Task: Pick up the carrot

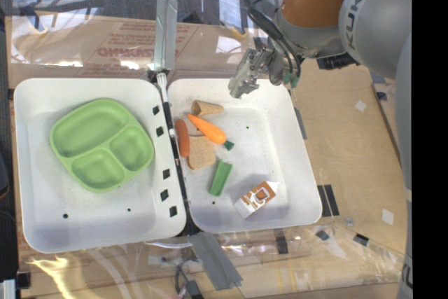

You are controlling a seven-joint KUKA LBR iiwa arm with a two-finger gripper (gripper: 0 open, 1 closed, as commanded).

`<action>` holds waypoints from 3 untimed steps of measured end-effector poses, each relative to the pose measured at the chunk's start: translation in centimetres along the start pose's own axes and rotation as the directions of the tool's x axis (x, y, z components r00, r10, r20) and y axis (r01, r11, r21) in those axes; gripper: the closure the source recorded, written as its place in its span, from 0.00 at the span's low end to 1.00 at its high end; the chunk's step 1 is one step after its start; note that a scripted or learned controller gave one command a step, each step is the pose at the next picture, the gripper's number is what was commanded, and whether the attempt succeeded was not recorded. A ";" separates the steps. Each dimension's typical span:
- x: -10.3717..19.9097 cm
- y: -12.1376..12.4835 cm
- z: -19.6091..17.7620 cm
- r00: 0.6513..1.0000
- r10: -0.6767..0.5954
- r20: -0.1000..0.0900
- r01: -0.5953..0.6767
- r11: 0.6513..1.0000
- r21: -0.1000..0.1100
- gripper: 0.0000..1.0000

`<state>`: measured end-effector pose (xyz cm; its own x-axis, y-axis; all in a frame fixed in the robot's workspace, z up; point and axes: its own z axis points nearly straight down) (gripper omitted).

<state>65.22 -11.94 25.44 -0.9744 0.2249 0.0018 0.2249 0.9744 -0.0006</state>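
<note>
An orange carrot [208,129] with a small green end lies in the right bin [280,150], slanting from upper left to lower right, near the bin's left-centre. My gripper [243,86] hangs above the bin's back edge, up and to the right of the carrot and well apart from it. Nothing is between its fingers. The grey arm with its orange band comes in from the upper right.
Around the carrot lie a tan cone-shaped piece [206,108], a red sausage [182,137], a slice of bread [201,153], a green stick [220,178] and a small carton [255,199]. The left bin [42,206] holds a green divided plate [102,144].
</note>
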 end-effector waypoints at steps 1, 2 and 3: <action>0.8 3.4 -0.6 0.999 0.046 -0.001 -0.046 0.999 0.000 1.00; 3.6 1.0 4.6 0.874 0.486 -0.001 -0.486 0.874 0.001 1.00; 3.1 4.8 1.6 0.723 0.691 0.002 -0.691 0.723 -0.002 1.00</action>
<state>63.31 -6.58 23.87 -0.5486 0.8361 -0.0014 0.8361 0.5486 0.0003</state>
